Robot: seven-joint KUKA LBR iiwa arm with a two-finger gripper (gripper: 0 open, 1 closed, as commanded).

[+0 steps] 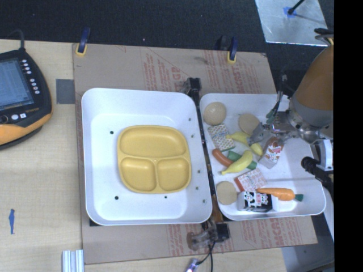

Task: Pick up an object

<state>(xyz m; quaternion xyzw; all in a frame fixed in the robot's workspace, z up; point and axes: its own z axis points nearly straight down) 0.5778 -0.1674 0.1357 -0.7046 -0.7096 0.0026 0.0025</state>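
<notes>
camera view | arm [315,89] enters from right, cut off by frame edge | gripper [265,134] low over right bin [309,205], among yellow banana [241,162], packet [273,152], round tan piece [248,122] | finger spread and any hold: cannot tell, blurred | left bin [102,152] holds yellow tray [153,158] | carrot [278,194] near front wall

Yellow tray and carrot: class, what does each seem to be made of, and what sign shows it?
Yellow tray: likely moulded plastic, matt; smooth rounded compartments, even colour. Carrot: probably toy plastic; uniform orange, slight sheen, green stub end.
</notes>
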